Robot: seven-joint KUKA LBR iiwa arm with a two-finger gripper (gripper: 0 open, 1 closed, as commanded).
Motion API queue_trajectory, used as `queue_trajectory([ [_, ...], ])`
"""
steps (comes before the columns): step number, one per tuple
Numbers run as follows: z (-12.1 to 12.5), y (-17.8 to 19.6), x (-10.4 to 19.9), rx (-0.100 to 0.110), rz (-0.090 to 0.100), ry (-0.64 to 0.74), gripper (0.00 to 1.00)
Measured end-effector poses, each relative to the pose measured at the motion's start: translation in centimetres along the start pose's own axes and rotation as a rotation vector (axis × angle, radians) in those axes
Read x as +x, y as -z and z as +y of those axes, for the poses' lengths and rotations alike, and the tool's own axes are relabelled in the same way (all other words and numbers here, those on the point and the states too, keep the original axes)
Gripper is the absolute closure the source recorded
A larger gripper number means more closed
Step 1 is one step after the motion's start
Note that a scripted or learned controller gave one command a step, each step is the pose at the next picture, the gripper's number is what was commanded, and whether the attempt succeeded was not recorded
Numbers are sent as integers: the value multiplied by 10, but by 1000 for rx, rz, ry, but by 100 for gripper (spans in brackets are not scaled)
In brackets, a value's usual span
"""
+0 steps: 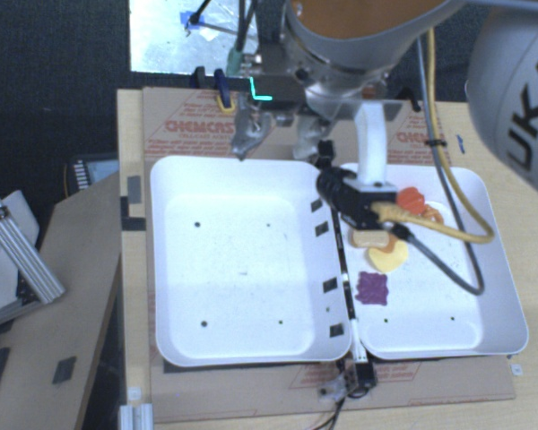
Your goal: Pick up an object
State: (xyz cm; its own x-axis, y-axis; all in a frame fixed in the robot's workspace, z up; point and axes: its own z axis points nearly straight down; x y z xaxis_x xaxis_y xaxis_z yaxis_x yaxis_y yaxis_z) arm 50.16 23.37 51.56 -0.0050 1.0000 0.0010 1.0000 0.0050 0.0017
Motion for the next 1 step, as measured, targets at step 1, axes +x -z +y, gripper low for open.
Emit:
queue_trajectory([
  [1, 0, 11, 0, -2, 2, 5, 100],
])
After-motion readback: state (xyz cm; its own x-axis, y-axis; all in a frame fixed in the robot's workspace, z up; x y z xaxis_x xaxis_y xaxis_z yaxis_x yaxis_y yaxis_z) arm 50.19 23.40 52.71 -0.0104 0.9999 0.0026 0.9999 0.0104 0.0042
